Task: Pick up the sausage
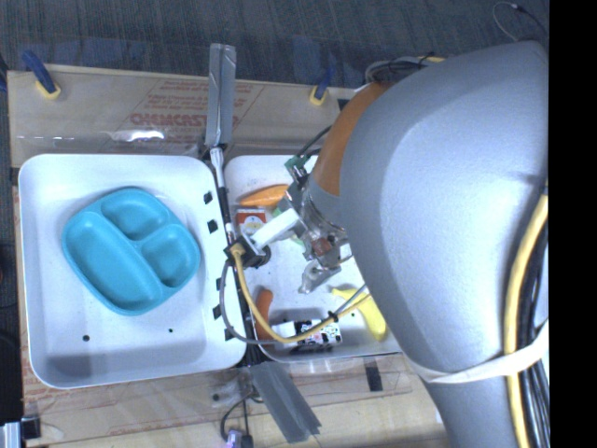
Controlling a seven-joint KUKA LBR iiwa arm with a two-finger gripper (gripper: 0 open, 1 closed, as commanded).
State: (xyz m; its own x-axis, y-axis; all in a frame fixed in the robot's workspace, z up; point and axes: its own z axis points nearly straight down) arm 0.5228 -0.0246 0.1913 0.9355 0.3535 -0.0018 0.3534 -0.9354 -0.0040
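A bench topped with a brown cardboard sheet (140,110) bears two shallow white bins side by side, over a dark carpeted floor. The left bin (56,343) holds a blue divided plate (131,247), lying near the bin's middle. The grey arm (448,222) with its orange band covers much of the right bin (252,168). The gripper (317,273) hangs low over that bin, and how wide it stands I cannot tell. The sausage (264,300), small and reddish-brown, lies in the right bin near its left wall, left of and below the gripper, apart from it. An orange piece (264,195) sits toward the bin's far end, a small box (250,220) just below it, and a yellow item (368,314) lies beside the arm
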